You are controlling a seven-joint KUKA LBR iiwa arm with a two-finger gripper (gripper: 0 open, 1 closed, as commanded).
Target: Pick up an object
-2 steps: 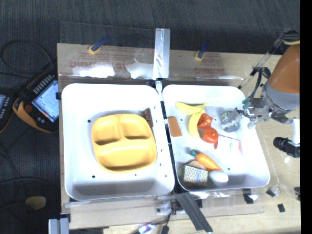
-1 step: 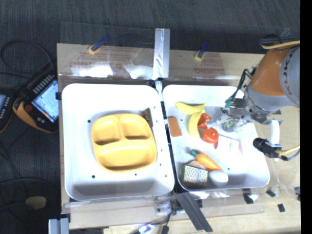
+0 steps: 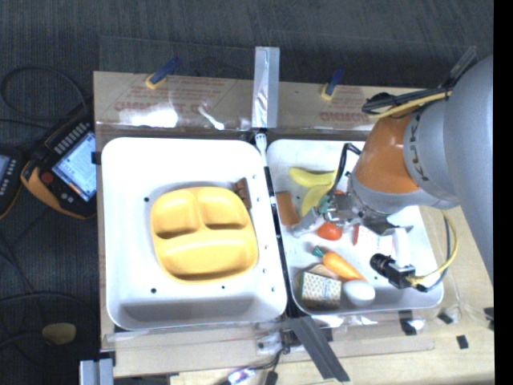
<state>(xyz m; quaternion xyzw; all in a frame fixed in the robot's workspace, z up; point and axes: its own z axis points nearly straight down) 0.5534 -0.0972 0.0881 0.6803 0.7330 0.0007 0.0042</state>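
My gripper is low in the right bin, at its left-middle. It hangs just above a small red tomato-like object and beside a yellow banana-shaped piece. A brown block lies to its left by the bin wall. An orange carrot sits a little nearer the front. In the front left corner is a patterned box, with a white egg-shaped object beside it. The wrist hides the space between the tips.
The left bin holds a yellow divided tray. A black cable connector dangles over the right bin's front right. A handheld controller lies off the bench at the left.
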